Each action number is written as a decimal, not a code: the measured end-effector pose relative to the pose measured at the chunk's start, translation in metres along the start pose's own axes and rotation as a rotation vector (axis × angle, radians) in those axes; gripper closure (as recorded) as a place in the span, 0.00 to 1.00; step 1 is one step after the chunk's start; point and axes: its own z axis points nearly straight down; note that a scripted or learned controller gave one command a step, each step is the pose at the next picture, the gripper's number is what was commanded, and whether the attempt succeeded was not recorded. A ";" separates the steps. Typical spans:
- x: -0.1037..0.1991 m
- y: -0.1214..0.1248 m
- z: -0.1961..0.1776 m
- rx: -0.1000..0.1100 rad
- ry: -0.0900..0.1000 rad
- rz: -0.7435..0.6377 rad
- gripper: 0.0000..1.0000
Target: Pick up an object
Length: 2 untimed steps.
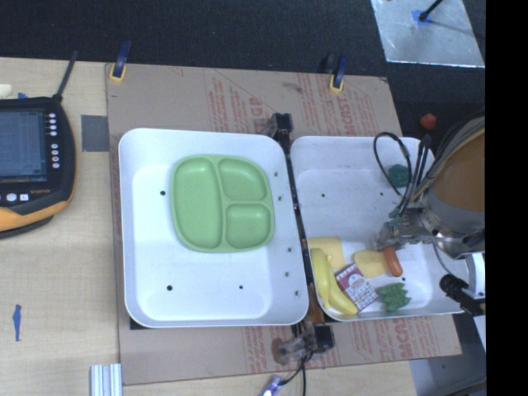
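Observation:
The right bin (pixel 346 180) holds several toy foods in its near corner: a yellow banana (pixel 327 287), a pale yellow slab (pixel 330 248), a red-and-white packet (pixel 358 288), a yellow wedge (pixel 370 262), a small orange-red sausage (pixel 393 262) and a green leafy piece (pixel 396 297). My gripper (pixel 396 234) reaches in from the right and hangs low over the bin. It sits just above and behind the sausage and the yellow wedge. Its cables and body hide the tip.
The left bin (pixel 148 262) holds a green divided plate (pixel 221 202). A tablet controller (pixel 29 159) lies on the bench at the far left. Clamps (pixel 337 73) pin the cardboard sheet at the back. The far half of the right bin shows bare white floor.

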 end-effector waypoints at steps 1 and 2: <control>0.038 0.086 -0.043 -0.005 0.002 0.004 1.00; 0.121 0.099 -0.091 -0.003 0.003 0.004 1.00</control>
